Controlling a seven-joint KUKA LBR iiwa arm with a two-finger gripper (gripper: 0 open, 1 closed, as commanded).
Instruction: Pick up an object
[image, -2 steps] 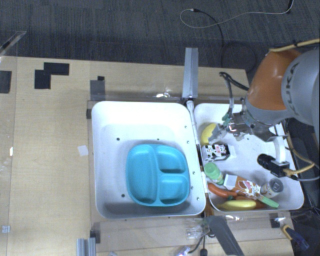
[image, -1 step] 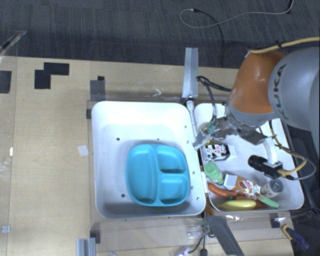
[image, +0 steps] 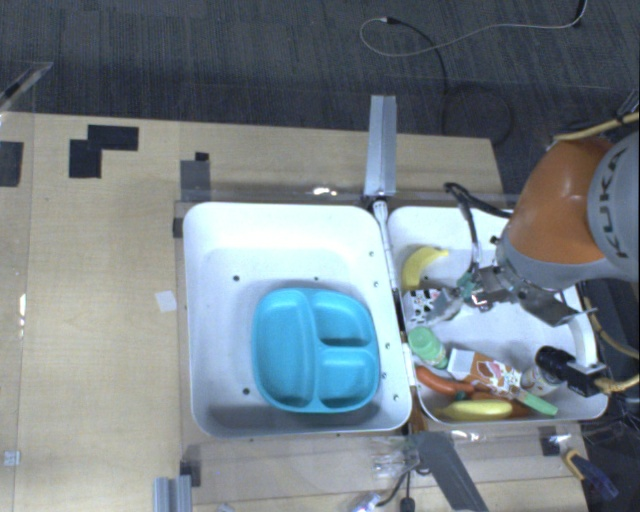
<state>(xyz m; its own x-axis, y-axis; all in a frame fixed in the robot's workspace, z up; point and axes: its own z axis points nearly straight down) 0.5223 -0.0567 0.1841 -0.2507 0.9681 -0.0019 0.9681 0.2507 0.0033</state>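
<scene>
Camera view first: we take the divider (image: 392, 300) between the two bins as our landmark and work from the near edge outward. Closest to us, just right of the divider's near end, a yellow banana-like piece (image: 478, 408) lies along the front wall of the right bin (image: 590, 408), with an orange carrot-shaped item (image: 437, 381) touching it from behind and a small patterned packet (image: 497, 374) just beyond. A green round object (image: 427, 346) sits against the divider a little further back. Left of the divider, the blue divided plate (image: 315, 348) rests in the left bin (image: 215, 300), well apart from the arm. Further back on the right side, the gripper (image: 468, 292) hangs low over the bin floor, near a speckled black-and-white thing (image: 421, 303) beside the divider; whether the claw is released or clenched we cannot tell, as the wrist and cabling hide it. Beyond that, a second yellow piece (image: 424, 264) lies near the divider's far half. We judge the step in hand to be the descent or positioning over a candidate, with nothing visibly lifted. The next move, as we see it, calls for settling squarely over one item, most likely the speckled thing or the green object, clear of the divider wall, then clamping and rising straight up.
</scene>
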